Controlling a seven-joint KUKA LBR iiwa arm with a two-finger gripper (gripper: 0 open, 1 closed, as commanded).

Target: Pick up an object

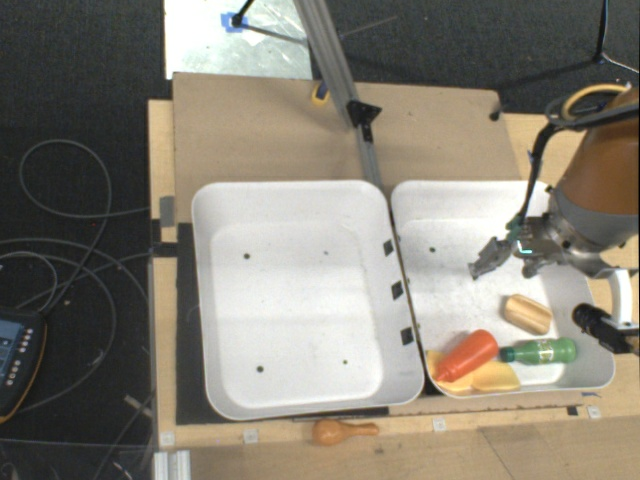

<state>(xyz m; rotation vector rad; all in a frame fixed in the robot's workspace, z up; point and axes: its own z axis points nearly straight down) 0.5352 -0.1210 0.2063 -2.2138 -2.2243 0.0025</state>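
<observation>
The grey arm with its orange band point(600, 173) reaches in at the frame's right, over the right-hand shallow white bin point(450, 218). Its two-finger gripper point(492, 262) hangs above bare floor; whether spread or pressed together, I cannot tell. Candidates crowd the bin's lower right: orange carrot-shaped toy point(466, 355), green plastic bottle point(540, 351), tan wooden cylinder point(527, 314). Descending here likely grasps nothing; among them, neighbours could jam.

Tan wooden block point(527, 314), orange carrot point(466, 355), green bottle point(539, 351) lie flat.
</observation>
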